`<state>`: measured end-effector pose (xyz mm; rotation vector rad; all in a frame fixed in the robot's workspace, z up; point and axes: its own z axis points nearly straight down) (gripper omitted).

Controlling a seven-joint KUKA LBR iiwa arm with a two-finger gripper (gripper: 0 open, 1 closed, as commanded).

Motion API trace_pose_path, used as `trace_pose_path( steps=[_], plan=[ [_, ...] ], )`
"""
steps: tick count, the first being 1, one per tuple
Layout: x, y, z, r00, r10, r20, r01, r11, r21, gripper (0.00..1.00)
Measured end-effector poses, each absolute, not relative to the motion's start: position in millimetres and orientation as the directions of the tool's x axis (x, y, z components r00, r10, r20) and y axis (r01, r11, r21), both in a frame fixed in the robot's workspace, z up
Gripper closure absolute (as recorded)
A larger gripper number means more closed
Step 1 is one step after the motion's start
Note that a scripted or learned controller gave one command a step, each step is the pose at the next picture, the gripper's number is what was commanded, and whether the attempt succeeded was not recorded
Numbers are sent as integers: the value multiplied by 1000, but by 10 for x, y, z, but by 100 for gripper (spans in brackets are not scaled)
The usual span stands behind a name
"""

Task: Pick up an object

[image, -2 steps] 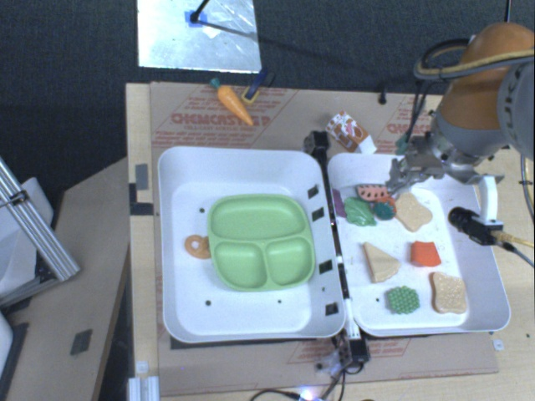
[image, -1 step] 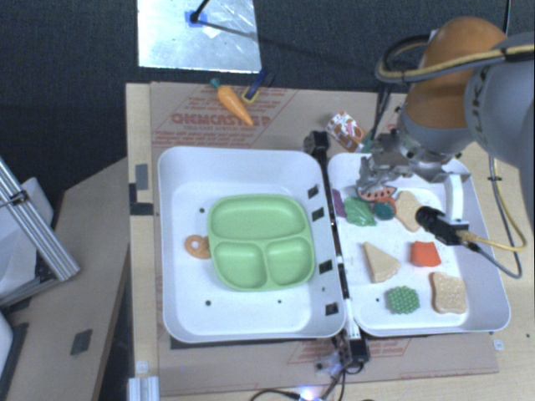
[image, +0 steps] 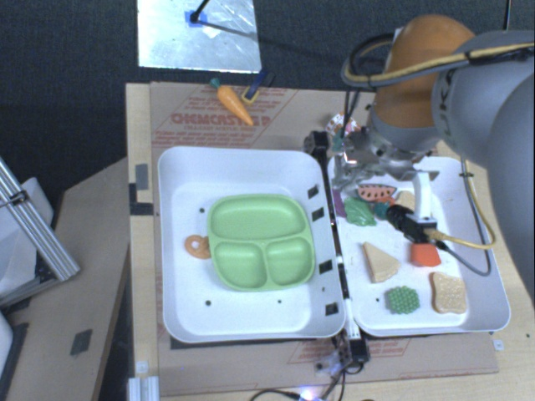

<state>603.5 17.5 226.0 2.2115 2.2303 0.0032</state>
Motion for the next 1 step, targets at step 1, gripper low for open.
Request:
trace_pose_path(
  steps=[1],
  plan=[
    [6066,617,2304,-8,1000,1,1000,8,2,100]
  ],
)
